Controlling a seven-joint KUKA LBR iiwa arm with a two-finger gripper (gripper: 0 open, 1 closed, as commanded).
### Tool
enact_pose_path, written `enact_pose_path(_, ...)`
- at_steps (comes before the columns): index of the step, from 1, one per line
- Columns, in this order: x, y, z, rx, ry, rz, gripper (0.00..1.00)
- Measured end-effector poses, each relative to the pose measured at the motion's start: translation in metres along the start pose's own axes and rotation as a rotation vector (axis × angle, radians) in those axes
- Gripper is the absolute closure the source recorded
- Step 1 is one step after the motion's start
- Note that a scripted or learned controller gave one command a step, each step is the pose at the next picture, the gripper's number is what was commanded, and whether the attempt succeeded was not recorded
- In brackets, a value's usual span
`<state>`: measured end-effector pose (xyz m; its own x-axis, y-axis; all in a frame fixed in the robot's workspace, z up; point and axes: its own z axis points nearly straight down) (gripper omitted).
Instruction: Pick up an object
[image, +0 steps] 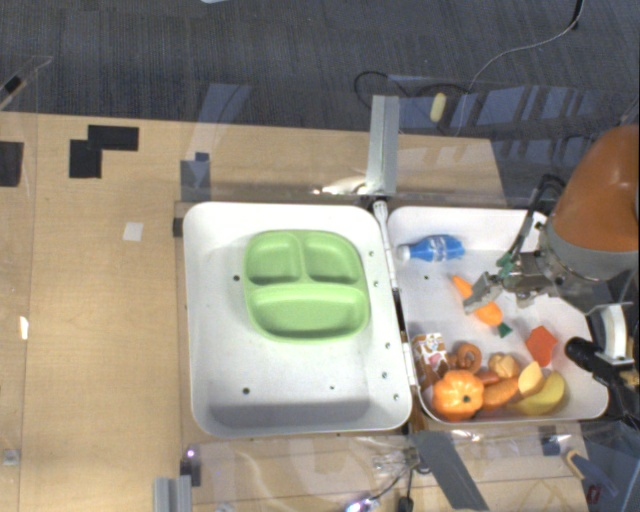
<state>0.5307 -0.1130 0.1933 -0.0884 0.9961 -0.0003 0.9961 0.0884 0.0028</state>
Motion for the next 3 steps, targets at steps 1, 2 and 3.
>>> enact_pose_path(1,-0.022,0.044,0.104,-0.012,-0.002,0.112,0.00)
enact_pose_path(2,-0.020,0.046,0.092,-0.017,0.001,0.110,1.00)
enact_pose_path(3,0.015,0.028,0.103,-0.012,-0.004,-0.044,1.00)
